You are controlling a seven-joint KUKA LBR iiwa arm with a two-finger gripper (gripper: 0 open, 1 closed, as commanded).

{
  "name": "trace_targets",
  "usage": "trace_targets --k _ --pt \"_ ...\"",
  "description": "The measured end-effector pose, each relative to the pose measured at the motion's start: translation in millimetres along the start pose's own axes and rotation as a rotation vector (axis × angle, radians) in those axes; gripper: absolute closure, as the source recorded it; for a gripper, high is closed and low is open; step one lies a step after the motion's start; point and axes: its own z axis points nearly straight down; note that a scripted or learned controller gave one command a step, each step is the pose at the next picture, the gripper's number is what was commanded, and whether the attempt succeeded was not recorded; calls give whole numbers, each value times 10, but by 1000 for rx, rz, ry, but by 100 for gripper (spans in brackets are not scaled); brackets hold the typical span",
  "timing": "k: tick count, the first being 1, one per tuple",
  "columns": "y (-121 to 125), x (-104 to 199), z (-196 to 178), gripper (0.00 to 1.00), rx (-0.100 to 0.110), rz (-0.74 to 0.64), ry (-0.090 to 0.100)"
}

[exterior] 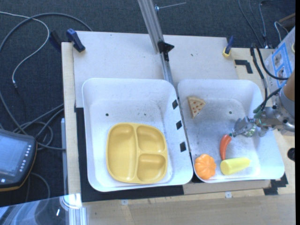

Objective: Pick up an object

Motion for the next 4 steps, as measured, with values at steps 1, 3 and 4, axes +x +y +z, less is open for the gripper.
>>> trace_targets --k 1,3,4 --pt "0 -1 0 0 -1 0 0" --pt "98 -63 913 0 4 1 1" --pt "88 -57 1316 0 4 1 1"
